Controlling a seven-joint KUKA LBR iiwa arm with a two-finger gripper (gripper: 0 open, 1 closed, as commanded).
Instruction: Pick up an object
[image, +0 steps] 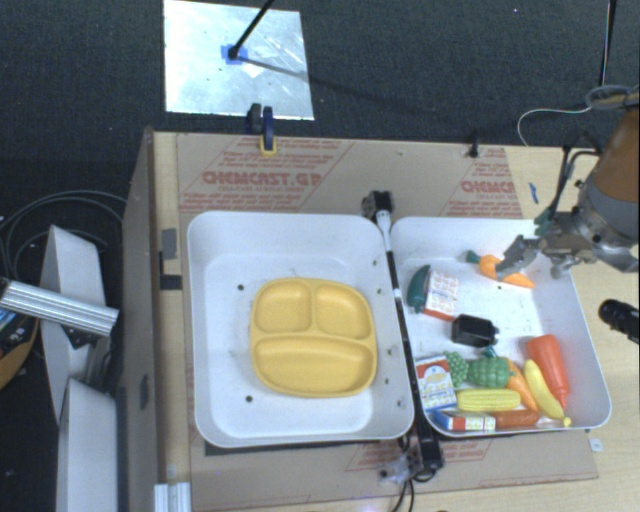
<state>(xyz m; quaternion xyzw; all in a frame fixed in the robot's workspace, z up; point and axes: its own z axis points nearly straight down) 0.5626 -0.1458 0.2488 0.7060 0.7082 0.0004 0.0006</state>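
Since the task doesn't say which object, I'd bet on the little carrot (492, 267) at the far end of the right bin (520, 315), because the gripper (535, 264) hangs just beside it. Its fingers look spread apart with nothing between them, and the carrot sits just off the left-hand one.

Handling guess: it looks like toy plastic food, so light, stiff and a bit slick, and it shouldn't break. It's tapered and round, so it could roll or squirt out if pinched near the thin tip. I'd close across the fat middle, at right angles to its length. It lies flat on the bin floor, so the fingers have to get right down to it.

Nothing's crowding it. A packet (441, 292) and a black block (473, 328) lie nearby toward the middle of the bin, apart from the carrot. The bin's far wall is close behind it, which might be the one thing in the way of a finger.

The messy bit is the near end, where a big carrot (548, 360), banana (543, 390), corn (488, 400), broccoli (485, 372) and a box (435, 385) are all jammed together touching. I'd steer clear of that pile. The left bin (220, 300) holds a yellow tray (312, 335), well away from all this.
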